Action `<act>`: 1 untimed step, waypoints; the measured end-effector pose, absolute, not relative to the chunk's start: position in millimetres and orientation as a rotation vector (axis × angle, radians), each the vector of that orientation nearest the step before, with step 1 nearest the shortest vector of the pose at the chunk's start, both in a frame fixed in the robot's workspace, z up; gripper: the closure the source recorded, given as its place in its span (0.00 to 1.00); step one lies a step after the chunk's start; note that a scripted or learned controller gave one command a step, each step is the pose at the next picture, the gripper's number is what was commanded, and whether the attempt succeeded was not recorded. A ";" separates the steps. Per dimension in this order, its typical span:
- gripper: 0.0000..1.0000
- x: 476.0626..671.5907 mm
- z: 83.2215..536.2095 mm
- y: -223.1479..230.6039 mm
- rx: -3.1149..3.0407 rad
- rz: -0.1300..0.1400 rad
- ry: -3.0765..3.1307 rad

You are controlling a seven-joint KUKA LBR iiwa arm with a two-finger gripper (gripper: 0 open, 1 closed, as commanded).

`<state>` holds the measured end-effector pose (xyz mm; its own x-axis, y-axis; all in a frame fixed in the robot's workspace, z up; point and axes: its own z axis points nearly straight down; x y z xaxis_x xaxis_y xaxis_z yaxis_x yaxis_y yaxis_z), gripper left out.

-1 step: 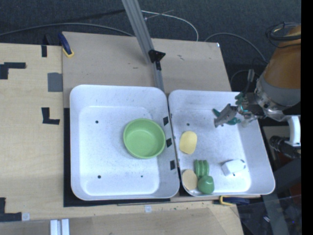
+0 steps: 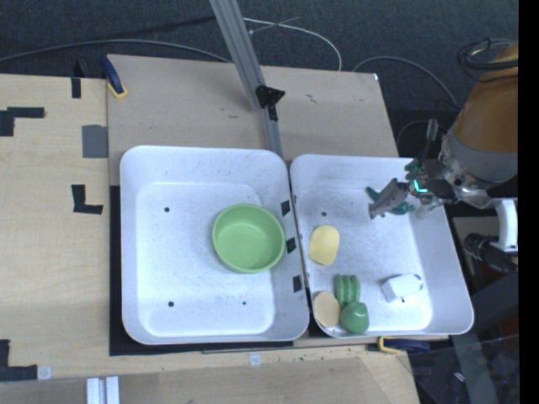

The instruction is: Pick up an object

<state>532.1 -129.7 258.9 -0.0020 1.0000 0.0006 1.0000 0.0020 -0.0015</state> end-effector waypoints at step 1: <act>0.00 540.6 206.9 -124.9 -2.216 0.007 -2.220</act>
